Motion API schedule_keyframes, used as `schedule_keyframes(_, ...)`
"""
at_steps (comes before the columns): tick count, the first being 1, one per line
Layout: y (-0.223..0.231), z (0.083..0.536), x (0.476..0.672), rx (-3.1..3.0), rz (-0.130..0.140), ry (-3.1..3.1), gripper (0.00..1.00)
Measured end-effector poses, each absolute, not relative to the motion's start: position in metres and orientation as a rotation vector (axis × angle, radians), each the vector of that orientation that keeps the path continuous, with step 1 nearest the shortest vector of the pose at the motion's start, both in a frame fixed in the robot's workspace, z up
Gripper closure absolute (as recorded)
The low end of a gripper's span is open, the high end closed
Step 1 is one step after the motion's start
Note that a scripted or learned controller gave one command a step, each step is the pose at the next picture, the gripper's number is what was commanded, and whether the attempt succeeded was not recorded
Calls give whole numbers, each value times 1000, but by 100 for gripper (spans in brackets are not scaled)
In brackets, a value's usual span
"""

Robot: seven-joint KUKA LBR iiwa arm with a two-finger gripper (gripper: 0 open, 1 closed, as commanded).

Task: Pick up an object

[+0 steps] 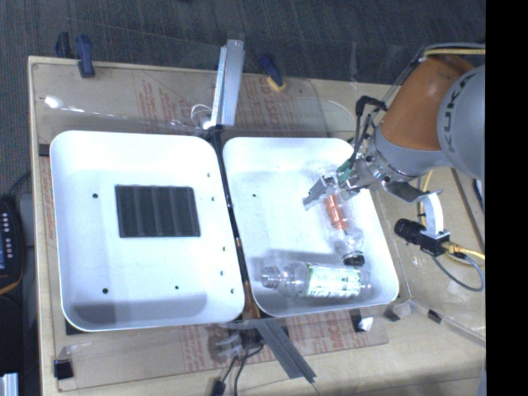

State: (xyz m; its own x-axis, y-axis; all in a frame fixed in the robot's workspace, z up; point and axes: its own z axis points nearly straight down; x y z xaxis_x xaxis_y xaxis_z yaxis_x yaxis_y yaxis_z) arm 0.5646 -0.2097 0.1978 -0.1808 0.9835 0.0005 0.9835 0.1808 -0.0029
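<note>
Clear small bottle [340, 219], orange inside, black cap, lying flat.

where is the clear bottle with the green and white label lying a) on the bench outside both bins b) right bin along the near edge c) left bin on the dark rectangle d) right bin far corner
b, since the clear bottle lies on its side along the near edge of the right bin, below the end effector.

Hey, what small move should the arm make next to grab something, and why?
Probably lower straight down. The two-finger gripper hovers in the right white bin over the small clear bottle with orange contents. The larger clear green-labelled bottle lies farther off, by the near wall.
</note>
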Motion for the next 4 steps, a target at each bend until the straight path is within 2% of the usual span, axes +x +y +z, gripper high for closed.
schedule_keyframes(1, -210, 187, 587, -1944, 1, -2468, 0)
schedule_keyframes(2, -193, 205, 570, -1777, 2, -2587, 0)
schedule_keyframes(3, -180, 143, 533, -2065, 4, -2361, 0)
schedule_keyframes(4, -210, 176, 546, -2077, 1, -2356, 0)
